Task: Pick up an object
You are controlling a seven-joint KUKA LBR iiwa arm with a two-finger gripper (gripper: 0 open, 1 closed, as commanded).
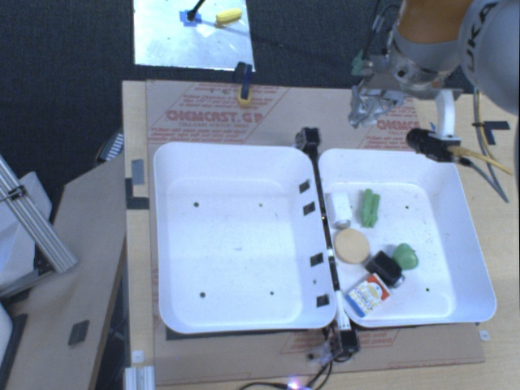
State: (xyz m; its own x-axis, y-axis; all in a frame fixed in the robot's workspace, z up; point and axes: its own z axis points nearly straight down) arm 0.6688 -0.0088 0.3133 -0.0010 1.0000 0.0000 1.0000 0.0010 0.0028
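The right bin (455, 218) holds several small things. A white cylinder (341, 208) lies near the divider, with a ribbed green piece (370, 207) beside it. Below them sit a tan round disc (352, 246), a black block (383, 267), a green lump (405, 256) and a red, white and blue packet (367, 296). My gripper (367, 118) hangs above the bench just behind the right bin's back rim, well clear of every object. It looks open, with nothing between its fingers.
The left bin (236, 234) lies beside the right one, joined by a black-clipped divider (321, 218). A yellow and blue clamp (243, 84) stands on the board behind the left bin. A metal plate (191, 31) lies further back.
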